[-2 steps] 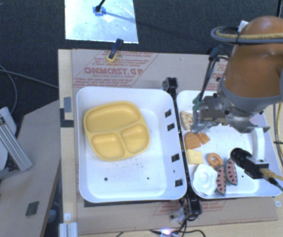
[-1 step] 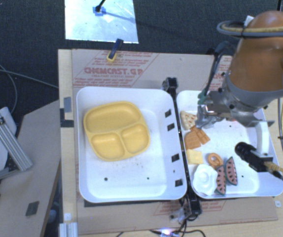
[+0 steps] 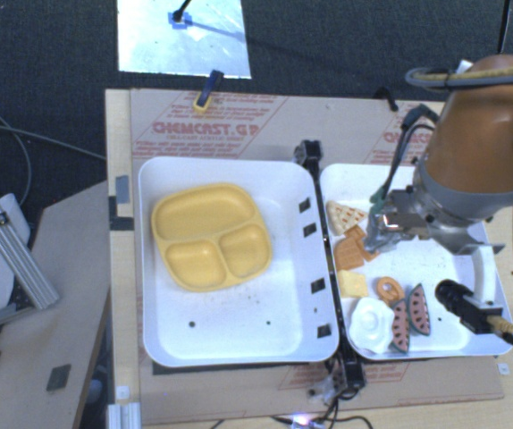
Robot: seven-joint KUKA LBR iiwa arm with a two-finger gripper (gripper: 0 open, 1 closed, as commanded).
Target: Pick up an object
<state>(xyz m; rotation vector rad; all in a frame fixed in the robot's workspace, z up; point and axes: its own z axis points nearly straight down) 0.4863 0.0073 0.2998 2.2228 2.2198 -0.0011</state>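
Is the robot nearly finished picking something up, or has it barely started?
It looks early. Done: the arm has reached into the right bin, and its gripper sits low beside the orange cracker-like piece. In hand: I cannot tell that it holds anything. Left: gripping and lifting a piece. The toy foods lie in the right bin, and the yellow divided plate sits in the left bin.

Dark carpet [image 3: 42,52] is showing far behind the claw [image 3: 383,229], a silvery sheet [image 3: 183,27] lying on it, glinting.

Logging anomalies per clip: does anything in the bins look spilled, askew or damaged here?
Nothing stands out. The yellow divided plate lies flat in the left bin; the toy food pieces sit loosely grouped in the right bin.
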